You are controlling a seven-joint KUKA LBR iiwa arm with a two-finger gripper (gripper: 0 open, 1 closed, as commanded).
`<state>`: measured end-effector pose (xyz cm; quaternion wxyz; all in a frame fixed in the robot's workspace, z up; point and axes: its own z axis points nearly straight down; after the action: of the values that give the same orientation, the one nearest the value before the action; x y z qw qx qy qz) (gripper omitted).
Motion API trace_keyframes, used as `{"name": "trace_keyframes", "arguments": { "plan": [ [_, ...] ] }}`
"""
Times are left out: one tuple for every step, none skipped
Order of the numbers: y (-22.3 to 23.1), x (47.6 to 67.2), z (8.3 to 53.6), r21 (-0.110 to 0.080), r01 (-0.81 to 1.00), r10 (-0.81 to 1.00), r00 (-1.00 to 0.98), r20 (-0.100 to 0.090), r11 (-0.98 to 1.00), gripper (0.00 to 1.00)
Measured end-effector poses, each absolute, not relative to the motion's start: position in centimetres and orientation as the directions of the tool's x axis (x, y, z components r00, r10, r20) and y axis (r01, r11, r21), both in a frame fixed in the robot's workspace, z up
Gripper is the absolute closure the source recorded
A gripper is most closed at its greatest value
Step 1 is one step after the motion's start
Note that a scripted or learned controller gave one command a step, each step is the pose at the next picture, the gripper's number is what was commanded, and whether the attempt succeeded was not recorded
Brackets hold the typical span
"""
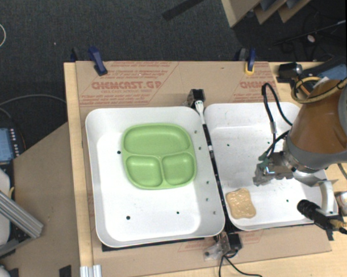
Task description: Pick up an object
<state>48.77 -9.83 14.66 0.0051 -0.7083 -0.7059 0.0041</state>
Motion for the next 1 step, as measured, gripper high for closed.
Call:
{"name": "trace_keyframes", "arguments": {
  "plan": [
    [2.15, 48.18, 18.61, 0.004, 1.000, 1.000, -0.013, 0.005, 0.013, 1.00]
  ]
}}
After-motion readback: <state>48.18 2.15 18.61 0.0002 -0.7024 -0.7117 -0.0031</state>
